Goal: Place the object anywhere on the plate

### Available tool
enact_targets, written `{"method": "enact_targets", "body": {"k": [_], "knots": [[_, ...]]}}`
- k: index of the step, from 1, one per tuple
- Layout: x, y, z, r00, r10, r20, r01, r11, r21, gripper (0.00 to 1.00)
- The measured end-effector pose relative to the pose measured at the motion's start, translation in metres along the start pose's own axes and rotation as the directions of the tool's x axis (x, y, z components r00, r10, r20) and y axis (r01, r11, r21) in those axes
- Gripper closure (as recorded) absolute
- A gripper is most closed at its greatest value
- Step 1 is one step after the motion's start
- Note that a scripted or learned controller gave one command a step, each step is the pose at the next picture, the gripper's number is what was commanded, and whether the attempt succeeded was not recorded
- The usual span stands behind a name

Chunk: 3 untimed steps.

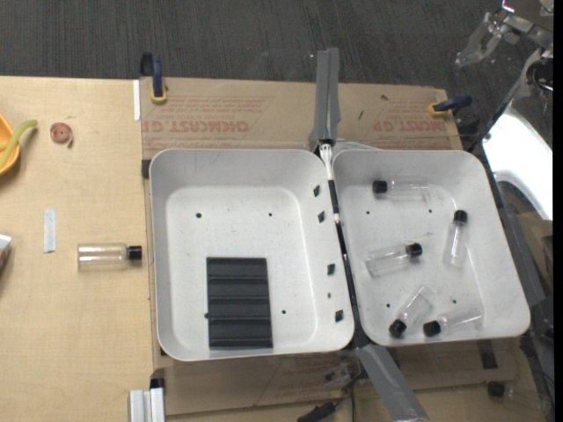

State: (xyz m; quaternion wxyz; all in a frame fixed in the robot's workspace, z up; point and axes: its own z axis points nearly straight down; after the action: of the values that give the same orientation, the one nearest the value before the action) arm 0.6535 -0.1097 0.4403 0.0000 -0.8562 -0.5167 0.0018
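1. Dark grey carpet at the back; in front of it, a pale wooden bench [70, 323] with a sheet of brown cardboard [229, 121] under two white bins.
2. Clamped at the cardboard's far edge: one blue clamp [149, 67] on the left, another blue clamp [449, 105] on the right.
3. Left bin [158, 236]: a black ribbed plate [238, 303] lying flat in the near half, close to the near wall, nothing resting on it.
4. Right bin [506, 262]: five clear vials with black caps, all on their sides, none touching the plate.
   - far vial [400, 187] near the back wall, cap to the left.
   - right-hand vial [456, 236] lying roughly front to back, cap at the far end.
   - middle vial [393, 259], cap to the right.
   - tilted vial [411, 310] near the front, cap at its lower left.
   - front vial [453, 325] just beside the tilted one, against the near wall.
5. Between the bins, a grey metal bar [327, 86] running back from the shared edge.
6. Out on the bare bench, left of the bins: a sixth vial [107, 254] on its side, a white strip [49, 231], a small brown disc [60, 132] and part of an orange-yellow item [9, 143] at the edge.
7. Gripper [501, 25] up in the far right corner, well apart from both bins and from every vial; open or closed, cannot tell; nothing seen held.
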Motion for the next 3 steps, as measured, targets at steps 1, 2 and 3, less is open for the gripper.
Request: {"method": "enact_targets", "body": {"k": [1, 2, 3], "knots": [[-0.08, 0.049, 0.009, 0.987, 0.161, 0.0, -0.161, 0.987, 0.001, 0.0], [-0.106, 0.025, 0.001, 0.926, 0.377, 0.001, -0.377, 0.926, 0.002, 0.0], [-0.058, 0.029, 0.008, 0.812, 0.583, 0.001, -0.583, 0.812, 0.002, 0.0]]}}
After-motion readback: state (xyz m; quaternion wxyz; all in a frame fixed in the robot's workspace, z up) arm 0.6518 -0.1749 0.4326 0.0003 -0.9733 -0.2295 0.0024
